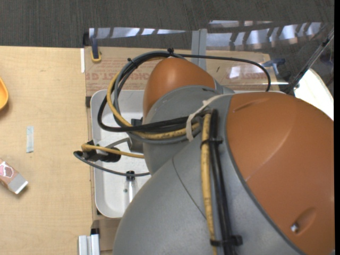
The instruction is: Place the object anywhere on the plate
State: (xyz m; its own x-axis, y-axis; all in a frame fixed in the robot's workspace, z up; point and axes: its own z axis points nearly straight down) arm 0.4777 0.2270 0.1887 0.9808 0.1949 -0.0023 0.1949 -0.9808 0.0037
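My arm (234,163), grey with large orange bands, reaches across from the right and covers most of both bins. The left part of a white bin (106,195) shows beside it, with its rim along the left and front. A small dark and metallic piece (129,177) stands out over the bin floor at the arm's edge; I cannot tell what it is. Yellow and black cables (113,106) loop off the arm over the bin's back left corner.
The wooden bench (48,89) spreads out left of the bin. On it lie an orange thing (2,95) at the view's left edge, a small grey strip (30,139) and a red-and-white packet (11,177). A cardboard sheet (114,68) lies behind the bin.
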